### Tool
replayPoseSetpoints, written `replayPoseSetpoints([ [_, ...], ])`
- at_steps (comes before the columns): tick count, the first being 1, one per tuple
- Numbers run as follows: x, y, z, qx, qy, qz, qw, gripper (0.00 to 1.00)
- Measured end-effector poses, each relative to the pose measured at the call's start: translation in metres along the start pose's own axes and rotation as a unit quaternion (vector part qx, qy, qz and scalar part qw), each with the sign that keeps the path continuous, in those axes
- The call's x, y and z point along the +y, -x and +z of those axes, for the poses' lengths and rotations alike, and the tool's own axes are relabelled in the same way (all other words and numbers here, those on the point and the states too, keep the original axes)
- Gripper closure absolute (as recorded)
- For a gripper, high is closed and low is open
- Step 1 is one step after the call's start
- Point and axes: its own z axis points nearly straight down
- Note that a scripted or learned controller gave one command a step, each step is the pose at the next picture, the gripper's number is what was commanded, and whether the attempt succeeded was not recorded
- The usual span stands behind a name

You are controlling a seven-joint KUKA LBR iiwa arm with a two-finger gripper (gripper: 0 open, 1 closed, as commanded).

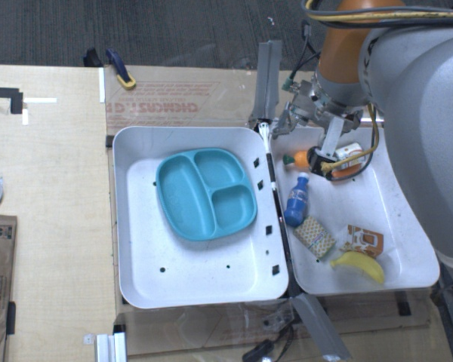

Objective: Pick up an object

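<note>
My gripper [285, 121] hangs over the far left corner of the right bin [408, 225], close to the divider between the bins. A small orange object [300, 157] lies just below it. Nearer the front, a blue bottle [297, 200] lies against the bin's left wall. A patterned packet [315, 237], a small orange-and-white box [362, 240] and a yellow banana [359, 267] lie near the front of the same bin. Nothing shows between the gripper's tips from this angle.
The left bin [136, 262] holds a blue divided plate [207, 194]. A grey post [268, 74] stands behind the divider. The bulky arm [415, 89] covers the right bin's far right side. A blue-and-yellow tool [119, 69] lies on the bench behind the left bin.
</note>
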Motion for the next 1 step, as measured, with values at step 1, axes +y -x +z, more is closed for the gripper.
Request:
replayPoseSetpoints([
  [1,-0.0002,-0.0004,0.0001,0.0,0.0,0.0,1.0,0.0],
])
